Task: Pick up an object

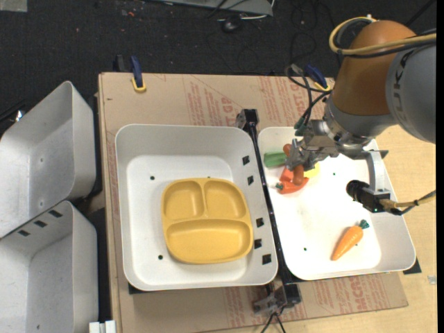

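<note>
Camera view: the gripper (303, 159) is seen low over the back left corner of the right bin (316, 238), hung from the grey arm (378, 68) with its orange band. Its opening is masked by the wrist body, so wide or narrow cannot be told, and nothing can be confirmed as held.

The likely target is taken to be the red-orange piece (292, 180), lying just below the gripper and close to the bin's left wall. A green piece (273, 159) is seen beside it against that wall, and a small yellow piece (310, 174) is partly hidden on its other side. A carrot (348, 240) lies well apart, near the front of the same bin. A yellow divided plate (207, 220) is set flat in the left bin (139, 186).

Risks, judged from this:
- The three small pieces are crowded, so two could be pinched at once, or one nudged aside and the grasp closed on air.
- The wall is near, so it could be struck or a piece wedged against it.
- The toys look like smooth moulded plastic (probably slippery), so a squeeze-out is likely on rounded faces.

Materials and shapes:
- Bins: white, shallow, rounded corners, glossy.
- Plate: matte yellow, three compartments.
- Carrot: tapered orange cone, green tuft.
- Red-orange piece: lumpy, exact shape too small to tell
</note>
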You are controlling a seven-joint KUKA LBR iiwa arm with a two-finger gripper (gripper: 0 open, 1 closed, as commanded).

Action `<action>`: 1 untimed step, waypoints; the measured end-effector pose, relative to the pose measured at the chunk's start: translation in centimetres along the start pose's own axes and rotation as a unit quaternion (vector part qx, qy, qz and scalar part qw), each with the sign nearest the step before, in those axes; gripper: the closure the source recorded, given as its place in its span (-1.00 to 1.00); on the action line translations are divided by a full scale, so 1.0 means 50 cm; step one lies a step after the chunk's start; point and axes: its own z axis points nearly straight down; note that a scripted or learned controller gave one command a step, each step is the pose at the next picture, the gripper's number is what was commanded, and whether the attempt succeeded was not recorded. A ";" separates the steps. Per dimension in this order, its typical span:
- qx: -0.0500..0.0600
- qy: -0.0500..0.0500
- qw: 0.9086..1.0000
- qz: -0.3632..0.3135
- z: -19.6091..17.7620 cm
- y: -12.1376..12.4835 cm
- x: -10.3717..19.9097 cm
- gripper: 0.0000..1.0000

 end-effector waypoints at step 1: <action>0.000 -0.001 1.000 0.000 0.024 -0.020 0.103 1.00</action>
